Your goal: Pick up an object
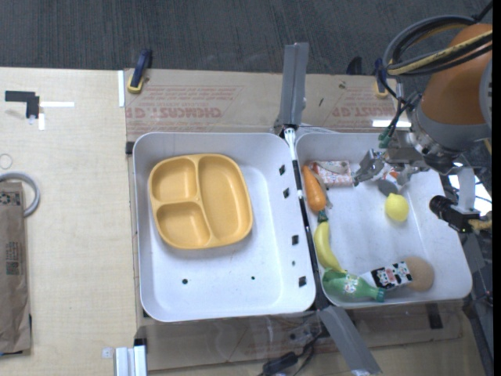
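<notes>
A light wooden bench (70, 210) carries two shallow white bins side by side, the left bin (223, 288) and the right bin (438, 284); a brown paper bag (14, 265) lies at its left edge; cardboard (211, 100) lies behind the bins.

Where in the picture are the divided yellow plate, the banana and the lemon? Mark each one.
divided yellow plate (201, 201): camera view, on the ridge where its three compartments meet.
banana (322, 244): camera view, on the middle of its curved body.
lemon (397, 207): camera view, on the centre of the fruit.
</notes>
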Action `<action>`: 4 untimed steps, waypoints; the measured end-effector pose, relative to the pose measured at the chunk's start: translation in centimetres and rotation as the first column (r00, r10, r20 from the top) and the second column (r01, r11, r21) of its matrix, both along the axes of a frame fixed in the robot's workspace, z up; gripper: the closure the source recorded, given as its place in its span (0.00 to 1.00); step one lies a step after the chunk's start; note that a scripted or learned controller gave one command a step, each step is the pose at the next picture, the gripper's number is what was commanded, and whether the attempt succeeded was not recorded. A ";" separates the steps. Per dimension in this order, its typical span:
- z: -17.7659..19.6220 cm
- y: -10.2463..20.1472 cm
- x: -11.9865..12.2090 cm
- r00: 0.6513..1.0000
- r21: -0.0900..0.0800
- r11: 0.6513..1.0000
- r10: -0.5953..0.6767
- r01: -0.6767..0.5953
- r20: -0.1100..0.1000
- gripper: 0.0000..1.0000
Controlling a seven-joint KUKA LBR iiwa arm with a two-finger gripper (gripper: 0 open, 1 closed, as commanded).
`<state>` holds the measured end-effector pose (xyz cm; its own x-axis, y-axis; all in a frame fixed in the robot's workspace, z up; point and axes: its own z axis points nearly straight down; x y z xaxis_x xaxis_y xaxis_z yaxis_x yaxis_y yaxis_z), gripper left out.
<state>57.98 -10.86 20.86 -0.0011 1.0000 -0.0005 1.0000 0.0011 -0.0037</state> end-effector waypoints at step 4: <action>-10.8 -10.6 -1.7 0.995 0.000 0.995 -0.099 0.099 0.001 1.00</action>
